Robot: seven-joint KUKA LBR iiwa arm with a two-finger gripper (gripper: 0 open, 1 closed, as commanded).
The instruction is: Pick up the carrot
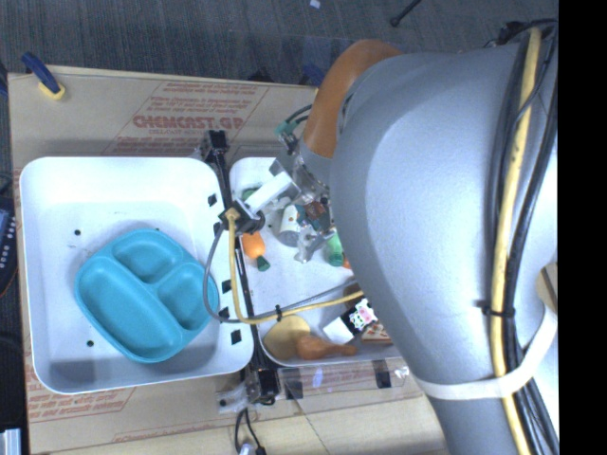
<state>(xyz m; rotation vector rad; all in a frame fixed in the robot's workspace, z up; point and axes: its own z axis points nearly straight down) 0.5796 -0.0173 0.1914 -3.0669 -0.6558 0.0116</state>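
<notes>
The carrot [252, 246] is a small orange piece with a green tip, lying at the left edge of the right bin [248, 173], close to the divider between the bins. My gripper [305, 233] hangs low over the right bin, just right of the carrot and apart from it. Nothing orange shows inside the gripper. The big grey arm with its orange band [332, 93] hides most of the right bin.
A blue divided plate [142, 292] lies in the left bin [57, 188]. In the right bin, a green-and-orange item [335, 248] sits beside the gripper. A tan wooden spoon [299, 337] and a small printed box [358, 318] lie near the front.
</notes>
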